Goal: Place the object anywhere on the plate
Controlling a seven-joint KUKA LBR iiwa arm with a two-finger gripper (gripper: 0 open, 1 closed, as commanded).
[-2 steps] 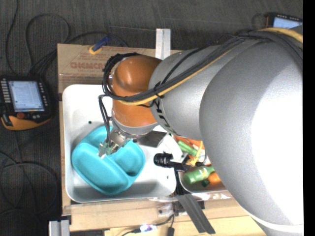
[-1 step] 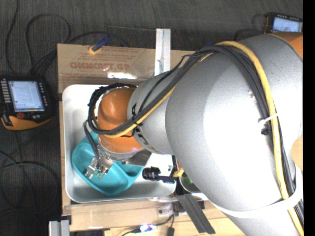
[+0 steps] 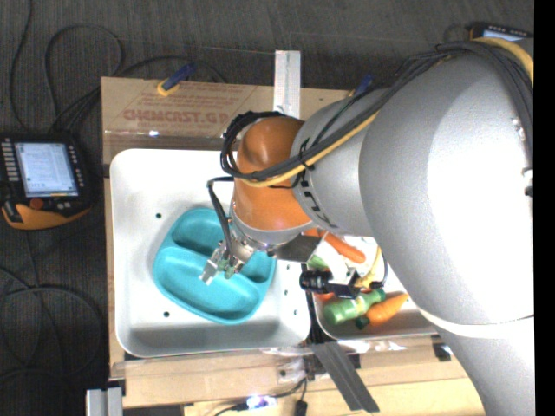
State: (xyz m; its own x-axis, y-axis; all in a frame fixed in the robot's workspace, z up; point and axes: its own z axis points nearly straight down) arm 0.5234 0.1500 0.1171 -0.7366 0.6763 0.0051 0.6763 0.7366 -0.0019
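The camera view looks down on a counter (image 3: pixel 199 373) bearing two white bins. The left bin (image 3: pixel 139 232) holds one turquoise plate (image 3: pixel 186 271), a two-section dish lying flat near the bin's middle. The right bin (image 3: pixel 323 319) is largely covered by the grey arm (image 3: pixel 451 189), whose bulk fills the right of the view; what shows of it is a heap of toy food: an orange carrot (image 3: pixel 390 306) at the lower edge, a second orange piece (image 3: pixel 345 250) higher up, a green piece (image 3: pixel 342 308) between them, and something pale with a yellow strip just beside it. I count two orange pieces and one green one; the rest of the heap is hidden under the arm.

The arm's orange band (image 3: pixel 264 176) sits over the seam between the bins, with black cables looped around it. Below it the end effector (image 3: pixel 221 267) hangs over the plate's right section, near the ridge that divides the dish. A small green thing shows at its tips, but it is too small to tell whether that is an object grasped or part of the tool, and I cannot tell whether the end effector is released or clenched.

Behind the bins lies a brown cardboard sheet (image 3: pixel 165 111) with red lettering and a blue clip (image 3: pixel 176 79). On the floor at the left rests a teach pendant (image 3: pixel 43 176) with a lit screen, cables trailing around it.
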